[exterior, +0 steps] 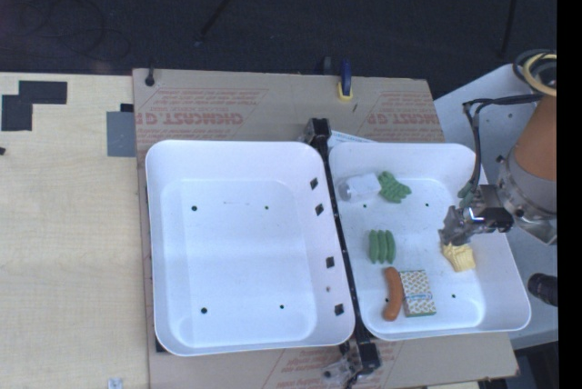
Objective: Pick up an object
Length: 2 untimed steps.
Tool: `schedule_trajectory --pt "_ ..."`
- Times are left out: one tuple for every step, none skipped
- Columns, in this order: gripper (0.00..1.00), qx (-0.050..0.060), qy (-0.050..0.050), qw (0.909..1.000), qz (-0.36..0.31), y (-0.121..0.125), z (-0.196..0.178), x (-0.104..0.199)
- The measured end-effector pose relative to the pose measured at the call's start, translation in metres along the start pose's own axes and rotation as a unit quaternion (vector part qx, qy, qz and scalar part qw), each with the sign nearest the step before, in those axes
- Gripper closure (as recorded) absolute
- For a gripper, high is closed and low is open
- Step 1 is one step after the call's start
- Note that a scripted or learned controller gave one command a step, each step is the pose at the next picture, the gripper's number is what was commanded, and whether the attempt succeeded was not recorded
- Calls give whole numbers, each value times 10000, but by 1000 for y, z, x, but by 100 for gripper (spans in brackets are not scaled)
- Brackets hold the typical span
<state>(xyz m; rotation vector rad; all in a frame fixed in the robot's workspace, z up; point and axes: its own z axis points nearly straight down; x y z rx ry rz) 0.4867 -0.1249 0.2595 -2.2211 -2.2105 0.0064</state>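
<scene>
Where jaws (455,233) hang, yellow block (460,257) sits just below.

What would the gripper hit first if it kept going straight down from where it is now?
Most likely the yellow block, which lies right under the gripper in the right bin. From this slanted view the gap between them is hard to judge; they may already be touching.

Only legible-ish text: red print on the cardboard sheet (273,105) under the bins, upside down to the camera. Looks like a repeated brand mark, possibly "OHMCRAFT", can't confirm. More red print at the sheet's bottom edge, unreadable.
</scene>
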Motion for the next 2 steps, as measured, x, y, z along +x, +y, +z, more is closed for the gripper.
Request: schedule_trajectory --pt "100 13 10 10000 -53 -12 77 79" --pt "100 -9 -6 10000 -19 -11 63 74"
